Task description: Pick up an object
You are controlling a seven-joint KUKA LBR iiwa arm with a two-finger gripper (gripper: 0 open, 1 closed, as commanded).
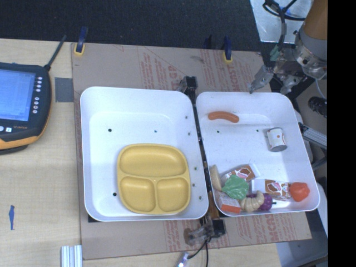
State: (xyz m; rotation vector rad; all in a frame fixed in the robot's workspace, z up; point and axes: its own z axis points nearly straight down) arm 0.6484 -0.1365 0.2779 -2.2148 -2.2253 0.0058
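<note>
Here the claw [273, 79] hangs spread, holding nothing, just beyond the right bin's [295, 115] far rim.

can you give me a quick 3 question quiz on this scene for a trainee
1. True or false: the yellow three-compartment plastic tray lies in the right white bin.
2. Which item lies nearest the far wall of the right white bin?
A. the orange-brown toy sausage
B. the small silver metal can
C. the red-orange toy tomato
3. Fill in: the tool hangs above the ____ edge of the right white bin.

Key
1. False; it lies in the left white bin.
2. A
3. far
</note>
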